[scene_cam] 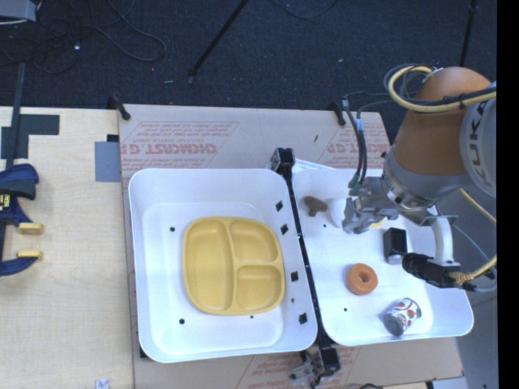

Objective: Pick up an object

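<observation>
Right bin (454,318): orange ring (362,279) flat, hole up; gripper (354,221) near, grasp state unclear.

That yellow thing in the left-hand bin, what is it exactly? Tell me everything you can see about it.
The yellow tray is a divided plate with rounded corners, apparently plastic. Raised ridges split it into three compartments: one long one down its left side and two smaller ones on the right. It lies flat, open side up, near the middle of the left bin, resting on the bin's floor. Nothing lies in it, and nothing else touches it.
</observation>
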Motion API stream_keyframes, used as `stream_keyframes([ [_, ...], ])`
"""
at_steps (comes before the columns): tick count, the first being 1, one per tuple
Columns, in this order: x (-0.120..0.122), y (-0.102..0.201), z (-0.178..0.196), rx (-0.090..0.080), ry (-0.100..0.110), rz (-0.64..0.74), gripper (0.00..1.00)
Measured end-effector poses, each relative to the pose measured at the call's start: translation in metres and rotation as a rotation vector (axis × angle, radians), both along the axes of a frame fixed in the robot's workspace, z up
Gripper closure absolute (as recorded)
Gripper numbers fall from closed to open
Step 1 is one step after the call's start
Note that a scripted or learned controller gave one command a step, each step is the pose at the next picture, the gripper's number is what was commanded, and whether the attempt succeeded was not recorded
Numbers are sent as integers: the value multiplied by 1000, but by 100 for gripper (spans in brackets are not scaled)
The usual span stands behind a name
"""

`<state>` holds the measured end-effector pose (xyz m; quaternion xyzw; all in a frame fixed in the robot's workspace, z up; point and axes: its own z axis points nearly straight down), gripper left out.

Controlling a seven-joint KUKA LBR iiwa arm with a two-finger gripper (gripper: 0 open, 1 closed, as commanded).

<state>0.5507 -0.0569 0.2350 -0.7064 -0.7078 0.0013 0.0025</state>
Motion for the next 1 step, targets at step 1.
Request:
stream_keyframes([
  [1, -5, 55, -11, 1, 0, 2, 100],
])
